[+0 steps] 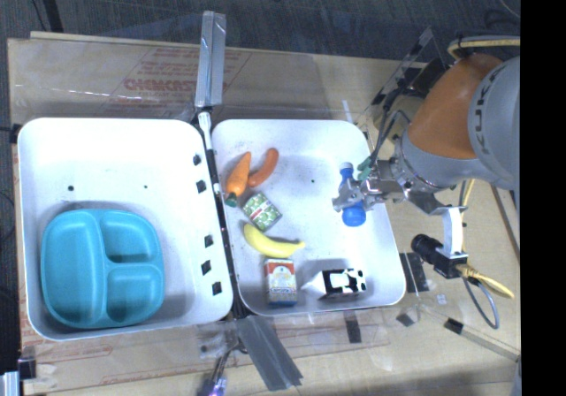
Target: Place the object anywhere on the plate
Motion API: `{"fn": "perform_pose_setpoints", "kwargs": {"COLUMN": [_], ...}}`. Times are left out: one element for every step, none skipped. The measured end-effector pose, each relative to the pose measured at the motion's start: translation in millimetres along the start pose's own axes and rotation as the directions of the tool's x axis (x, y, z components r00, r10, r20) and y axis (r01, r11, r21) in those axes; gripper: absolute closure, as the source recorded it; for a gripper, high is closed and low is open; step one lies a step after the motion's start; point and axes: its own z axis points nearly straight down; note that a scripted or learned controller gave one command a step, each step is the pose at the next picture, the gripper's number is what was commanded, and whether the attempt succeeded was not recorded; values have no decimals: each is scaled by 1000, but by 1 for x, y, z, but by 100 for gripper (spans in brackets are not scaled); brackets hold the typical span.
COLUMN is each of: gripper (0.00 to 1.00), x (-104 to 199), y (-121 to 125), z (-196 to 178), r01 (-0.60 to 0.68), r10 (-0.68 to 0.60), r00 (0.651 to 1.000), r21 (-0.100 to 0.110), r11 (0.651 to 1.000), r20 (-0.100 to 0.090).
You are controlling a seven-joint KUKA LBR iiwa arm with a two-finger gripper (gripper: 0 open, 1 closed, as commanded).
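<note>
So your gripper (352, 198) is sitting over the right-hand side of the right bin (292, 133), and directly at its tip there's a small blue object (355, 217), which I'd guess is the thing you're after since it's the one piece the arm is on top of. Honestly, from this angle you can't tell whether the gripper is open or clamped, or whether it actually has the blue piece, because the metal parts and the blue bit overlap too much. The piece looks like a small, rounded, hard plastic toy, so expect it to be very light and stiff, nothing you'd crush, but smooth and curved enough to squirt out sideways or roll if you catch it off-centre. I'd go for it square across its widest part, low down, rather than nipping the top edge. It lies near the bin's right wall, so watch that wall on the approach. The rest of the clutter, meaning the carrot (238, 175), the green can (261, 209) and the banana (271, 244), is well apart to the left, so no crowding there. The blue plate (62, 297) is over in the left bin (53, 147), so you've got a carry across the divider, and with something this light a sloppy hold is what I'd worry about.
</note>
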Motion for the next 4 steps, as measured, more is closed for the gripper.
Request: {"fn": "perform_pose_setpoints", "kwargs": {"gripper": [100, 100, 100, 100], "x": [82, 165, 251, 347], "y": [36, 40, 3, -17], "z": [26, -7, 8, -8], "r01": [-38, 154, 249, 401], "r10": [38, -154, -249, -401], "r00": [999, 988, 968, 916], "r21": [2, 0, 4, 2], "r11": [999, 988, 968, 916], "r20": [0, 1, 1, 2]}}
